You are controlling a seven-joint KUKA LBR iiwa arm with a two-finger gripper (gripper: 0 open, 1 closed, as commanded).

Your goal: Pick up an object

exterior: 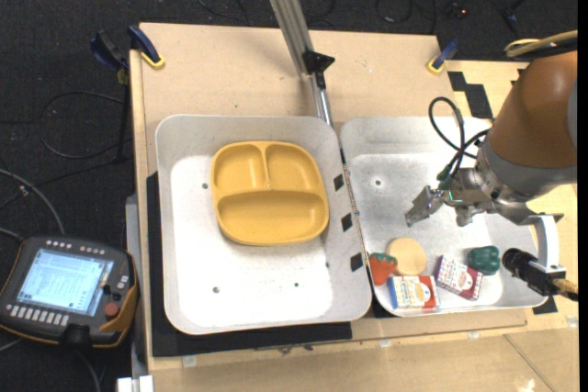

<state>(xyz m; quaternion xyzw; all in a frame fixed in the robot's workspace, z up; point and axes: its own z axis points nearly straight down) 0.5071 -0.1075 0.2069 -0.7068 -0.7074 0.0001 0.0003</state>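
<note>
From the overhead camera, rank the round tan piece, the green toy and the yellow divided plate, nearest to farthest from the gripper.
Measured from the gripper in the right bin:
1. Round tan piece, just below the gripper, near the bin's front.
2. Green toy, at the bin's front right, a bit farther off.
3. Yellow plate, across in the left bin, clearly farthest.
</note>
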